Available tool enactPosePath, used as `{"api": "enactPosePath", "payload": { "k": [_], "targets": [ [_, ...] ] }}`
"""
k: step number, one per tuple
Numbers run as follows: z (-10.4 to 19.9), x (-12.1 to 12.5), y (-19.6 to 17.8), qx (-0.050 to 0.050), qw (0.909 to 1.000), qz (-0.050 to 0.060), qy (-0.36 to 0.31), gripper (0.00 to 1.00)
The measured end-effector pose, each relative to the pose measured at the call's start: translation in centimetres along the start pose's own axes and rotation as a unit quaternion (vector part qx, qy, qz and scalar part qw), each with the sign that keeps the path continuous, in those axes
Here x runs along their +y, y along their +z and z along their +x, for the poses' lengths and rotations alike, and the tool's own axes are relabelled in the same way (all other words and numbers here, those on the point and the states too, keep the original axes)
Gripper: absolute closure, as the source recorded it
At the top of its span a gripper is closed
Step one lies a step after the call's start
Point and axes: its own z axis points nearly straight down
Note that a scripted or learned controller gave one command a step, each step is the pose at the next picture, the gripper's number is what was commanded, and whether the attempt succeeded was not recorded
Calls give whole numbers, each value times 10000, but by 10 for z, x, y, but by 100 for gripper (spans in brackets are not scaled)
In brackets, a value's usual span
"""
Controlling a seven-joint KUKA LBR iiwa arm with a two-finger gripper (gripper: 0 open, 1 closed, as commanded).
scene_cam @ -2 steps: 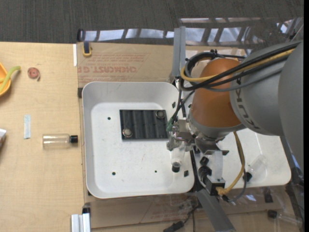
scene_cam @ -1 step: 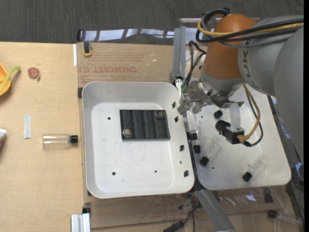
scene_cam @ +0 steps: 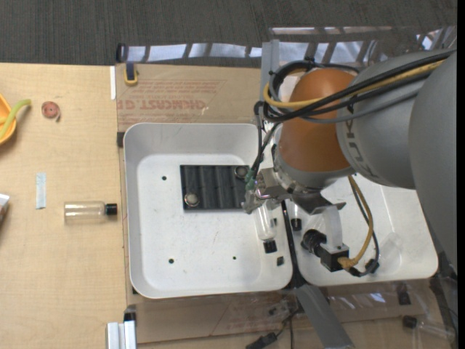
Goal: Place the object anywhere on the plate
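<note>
A black ribbed plate (scene_cam: 211, 187) lies flat in the left white bin (scene_cam: 145, 217), toward its back. A small grey round piece (scene_cam: 191, 199) rests on the plate's front-left corner, and another small piece (scene_cam: 240, 171) sits at its back-right corner. My gripper (scene_cam: 266, 227) hangs over the left bin's right side, just right of the plate's edge and close above the bin floor. The grey arm with its orange band (scene_cam: 320, 118) hides the gripper's upper part. Whether anything is in the gripper is not visible.
The right bin (scene_cam: 396, 257) lies mostly under the arm and its cables. On the wooden bench at left lie a clear bottle with a black cap (scene_cam: 89, 210), a small red disc (scene_cam: 49, 109), a pale strip (scene_cam: 41, 191) and an orange object (scene_cam: 6, 118).
</note>
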Motion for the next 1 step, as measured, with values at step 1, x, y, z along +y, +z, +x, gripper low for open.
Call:
{"api": "enactPosePath", "payload": {
  "k": [1],
  "targets": [
    [-74,37,-65,-6,9988,-6,485,100]
  ]
}}
